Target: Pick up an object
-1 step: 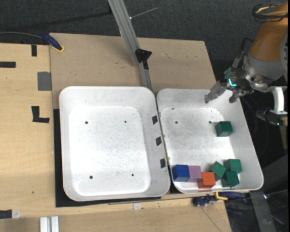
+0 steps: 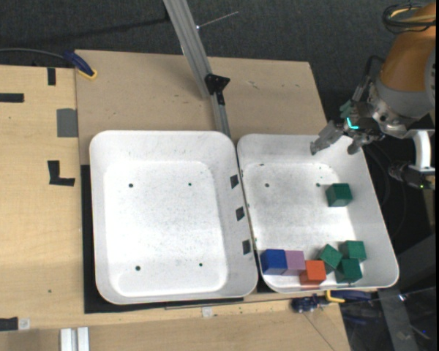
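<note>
Nearest the front rim of the right bin [image 2: 380,218], a cluster of small blocks lies together: a blue block [image 2: 274,261], a purple block [image 2: 295,259] touching it, an orange block [image 2: 314,270], and three green blocks [image 2: 344,260] bunched at the right. They are roughly cube-shaped, with no clear long axis. Farther back, one lone green block [image 2: 339,194] sits apart, turned slightly askew. Beyond it, over the bin's far rim, hangs the gripper [image 2: 338,139], fingers spread apart with nothing between them. The left bin [image 2: 102,196] lies alongside.
</note>
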Robot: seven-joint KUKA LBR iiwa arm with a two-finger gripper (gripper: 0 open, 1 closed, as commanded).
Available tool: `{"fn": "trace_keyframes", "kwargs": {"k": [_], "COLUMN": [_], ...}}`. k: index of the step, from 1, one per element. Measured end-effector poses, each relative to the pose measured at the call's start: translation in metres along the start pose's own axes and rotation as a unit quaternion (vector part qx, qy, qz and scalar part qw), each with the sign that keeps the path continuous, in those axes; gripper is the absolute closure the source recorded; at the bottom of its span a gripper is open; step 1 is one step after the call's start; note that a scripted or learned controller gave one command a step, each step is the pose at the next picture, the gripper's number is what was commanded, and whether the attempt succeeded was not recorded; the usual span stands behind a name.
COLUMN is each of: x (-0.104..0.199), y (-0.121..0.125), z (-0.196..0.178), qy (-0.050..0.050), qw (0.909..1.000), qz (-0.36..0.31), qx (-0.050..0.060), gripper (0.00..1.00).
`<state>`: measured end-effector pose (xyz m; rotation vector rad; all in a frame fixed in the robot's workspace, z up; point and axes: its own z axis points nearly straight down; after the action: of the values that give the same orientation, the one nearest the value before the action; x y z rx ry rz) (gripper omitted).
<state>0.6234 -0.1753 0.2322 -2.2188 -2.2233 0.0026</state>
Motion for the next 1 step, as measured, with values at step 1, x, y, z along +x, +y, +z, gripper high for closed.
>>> {"fn": "trace_keyframes", "kwargs": {"k": [1], "x": [0.0019], "y": [0.0062], "z": [0.0464], "qy": [0.000], "qw": [1.0000], "qz": [0.000], "qx": [0.002], "gripper": [0.00]}}
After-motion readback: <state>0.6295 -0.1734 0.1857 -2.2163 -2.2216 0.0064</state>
